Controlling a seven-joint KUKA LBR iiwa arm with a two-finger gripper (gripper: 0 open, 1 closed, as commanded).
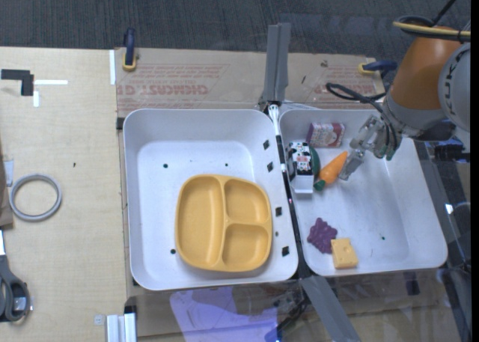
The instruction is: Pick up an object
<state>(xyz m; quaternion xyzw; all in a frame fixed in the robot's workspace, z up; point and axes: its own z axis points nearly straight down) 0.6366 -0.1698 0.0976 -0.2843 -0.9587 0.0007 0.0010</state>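
Observation:
The right bin (419, 213) holds several small things: an orange toy carrot (331, 169) with a green top, a black-and-white carton (301, 161) by the divider, a pink packet (326, 134), a purple grape bunch (322, 235) and a yellow block (344, 253). My gripper (358, 152) hangs over the upper middle of this bin, just right of the carrot. It is open, and one fingertip (349, 170) sits close to the carrot's right end. Nothing is held between the fingers.
The left bin (150, 153) carries a yellow three-part plate (223, 222). On the bench to the left lie a grey ring (33, 197) and scissors (13, 297). A grey post (277, 63) rises behind the bins' divider.

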